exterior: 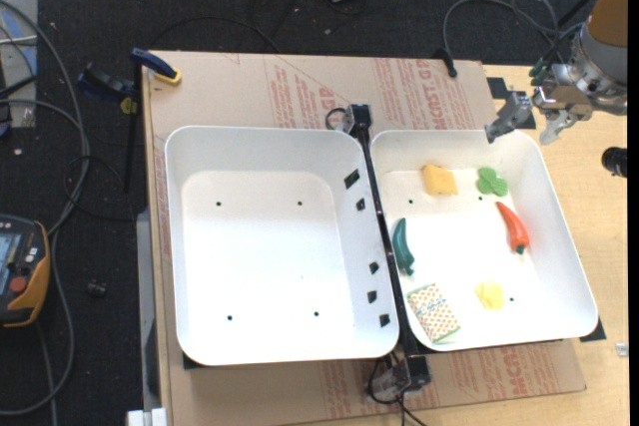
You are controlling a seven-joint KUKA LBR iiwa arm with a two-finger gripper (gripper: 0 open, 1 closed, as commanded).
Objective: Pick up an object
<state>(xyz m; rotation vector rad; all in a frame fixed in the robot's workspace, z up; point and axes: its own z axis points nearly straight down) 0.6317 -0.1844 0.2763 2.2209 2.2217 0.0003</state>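
Cardboard covers the bench (260,85), w/ 2 white bins side by side on it; dark floor and loose cables all round. I'm at the far right corner, my gripper (526,121) hanging over the rim of the right bin (559,244), fingers spread apart, nothing between them.

All 6 candidates lie in that right bin: an orange block (439,180), a green clover-shaped piece (491,182), a red pepper (514,227), a teal curved piece (402,245), a small yellow lump (489,295) and a patterned flat pouch (433,311). Left bin (260,244) holds none of them.

Risks, as I judge them: I'm above the rim, so a straight drop would likely hit the wall, not an item. Clover and block are nearest. Pepper is thin, tapered, glossy-looking; prob slips out of a pinch. Pouch is flat, hard to get under. Teal piece hugs the centre wall, so 1 finger may jam there. Bin floor looks smooth, so things could skid when nudged. The block looks chunkiest, safest bet.
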